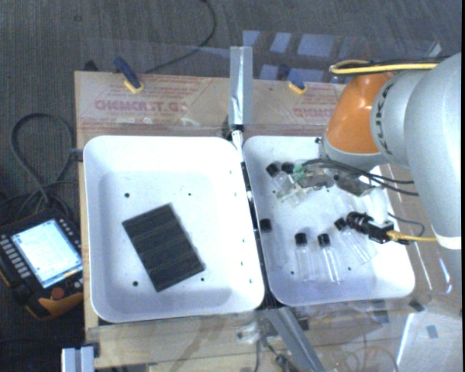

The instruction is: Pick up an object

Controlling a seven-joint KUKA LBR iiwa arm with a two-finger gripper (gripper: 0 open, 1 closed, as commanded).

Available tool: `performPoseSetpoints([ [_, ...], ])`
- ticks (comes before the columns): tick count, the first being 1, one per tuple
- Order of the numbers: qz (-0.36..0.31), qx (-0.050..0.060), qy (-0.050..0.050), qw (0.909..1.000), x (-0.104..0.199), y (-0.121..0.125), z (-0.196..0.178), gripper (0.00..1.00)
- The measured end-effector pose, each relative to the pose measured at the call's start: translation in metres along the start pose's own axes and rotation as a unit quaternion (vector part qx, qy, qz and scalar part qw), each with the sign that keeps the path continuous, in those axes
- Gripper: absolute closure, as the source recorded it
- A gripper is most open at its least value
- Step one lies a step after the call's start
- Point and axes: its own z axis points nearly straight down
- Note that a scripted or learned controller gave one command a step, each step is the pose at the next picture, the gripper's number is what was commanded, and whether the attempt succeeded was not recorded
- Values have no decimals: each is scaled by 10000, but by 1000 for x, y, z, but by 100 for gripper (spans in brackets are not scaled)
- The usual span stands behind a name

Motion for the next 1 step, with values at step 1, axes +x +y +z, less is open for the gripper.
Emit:
performPoseSetpoints([
  [1,337,203,73,9992,8,61,-74,100],
])
